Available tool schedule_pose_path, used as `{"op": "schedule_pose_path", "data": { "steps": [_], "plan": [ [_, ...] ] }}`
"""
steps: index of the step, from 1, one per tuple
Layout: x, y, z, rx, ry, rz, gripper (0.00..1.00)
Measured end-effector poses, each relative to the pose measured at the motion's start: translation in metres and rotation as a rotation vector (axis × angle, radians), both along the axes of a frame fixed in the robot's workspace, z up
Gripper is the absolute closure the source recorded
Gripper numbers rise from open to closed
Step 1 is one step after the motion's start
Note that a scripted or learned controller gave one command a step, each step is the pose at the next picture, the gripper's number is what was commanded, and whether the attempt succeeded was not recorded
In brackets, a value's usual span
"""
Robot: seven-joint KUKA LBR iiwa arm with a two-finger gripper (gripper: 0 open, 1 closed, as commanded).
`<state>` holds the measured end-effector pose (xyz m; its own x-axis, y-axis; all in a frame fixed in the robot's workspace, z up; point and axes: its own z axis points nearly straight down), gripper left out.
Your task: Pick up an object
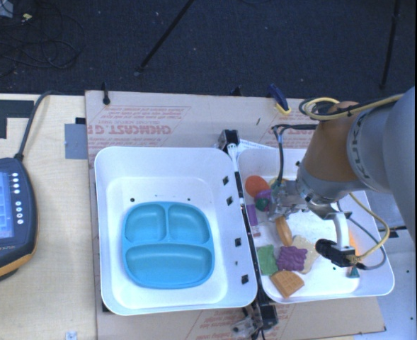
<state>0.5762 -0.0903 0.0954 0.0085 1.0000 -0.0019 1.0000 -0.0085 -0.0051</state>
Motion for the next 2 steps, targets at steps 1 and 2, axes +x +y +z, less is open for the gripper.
{"op": "schedule_pose_path", "data": {
  "steps": [1, 2],
  "plan": [
    [-0.035, 0.052, 0.095, 0.004, -0.006, 0.013, 1.0],
    [-0.044, 0.086, 0.146, 0.003, -0.005, 0.013, 1.0]
  ]
}}
